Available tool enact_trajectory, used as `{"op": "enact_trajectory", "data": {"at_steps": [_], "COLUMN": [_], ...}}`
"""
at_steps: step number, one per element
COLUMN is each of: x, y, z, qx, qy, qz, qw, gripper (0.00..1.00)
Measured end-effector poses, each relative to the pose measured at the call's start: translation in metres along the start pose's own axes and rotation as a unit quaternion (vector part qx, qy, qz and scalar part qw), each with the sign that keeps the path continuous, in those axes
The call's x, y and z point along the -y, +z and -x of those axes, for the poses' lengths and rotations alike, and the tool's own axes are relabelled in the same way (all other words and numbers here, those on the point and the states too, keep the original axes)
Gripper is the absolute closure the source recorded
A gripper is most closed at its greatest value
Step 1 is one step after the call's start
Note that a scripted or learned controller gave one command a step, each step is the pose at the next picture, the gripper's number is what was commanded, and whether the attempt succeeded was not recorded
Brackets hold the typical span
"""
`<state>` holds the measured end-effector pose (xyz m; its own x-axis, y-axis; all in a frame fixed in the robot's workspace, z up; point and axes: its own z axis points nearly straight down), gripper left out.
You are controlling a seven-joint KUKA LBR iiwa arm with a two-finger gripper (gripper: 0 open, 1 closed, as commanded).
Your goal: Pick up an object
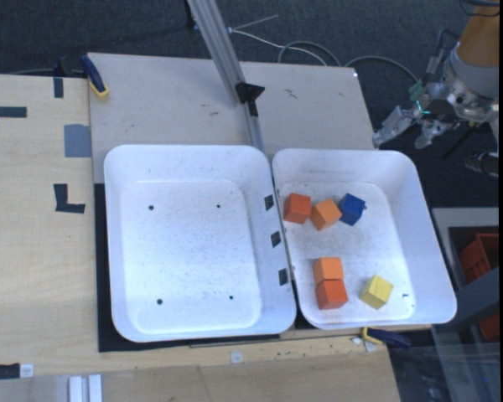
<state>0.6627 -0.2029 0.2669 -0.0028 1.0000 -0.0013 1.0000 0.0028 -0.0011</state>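
Note:
The right bin (426,224) holds several small cubes. A red-orange cube (297,208), an orange cube (325,214) and a blue cube (351,208) cluster near its back. Toward the front, an orange cube (328,269) touches a red cube (331,294), with a yellow cube (376,291) to their right. My gripper (407,131) hovers beyond the bin's back right corner, outside the rim and well away from the cubes. It is open with nothing between its fingers.
The left bin (117,224) sits beside the right one, with small black tabs along the shared rim. A slanted aluminium pole (222,48) rises behind the bins. Clamps sit at the back left (95,78) and front (377,337). Cables trail at the back.

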Motion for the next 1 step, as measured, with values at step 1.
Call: {"op": "enact_trajectory", "data": {"at_steps": [1], "x": [0.0098], "y": [0.1755], "z": [-0.0395], "qx": [-0.001], "qy": [0.000], "qz": [-0.004], "qw": [1.0000], "gripper": [0.00]}}
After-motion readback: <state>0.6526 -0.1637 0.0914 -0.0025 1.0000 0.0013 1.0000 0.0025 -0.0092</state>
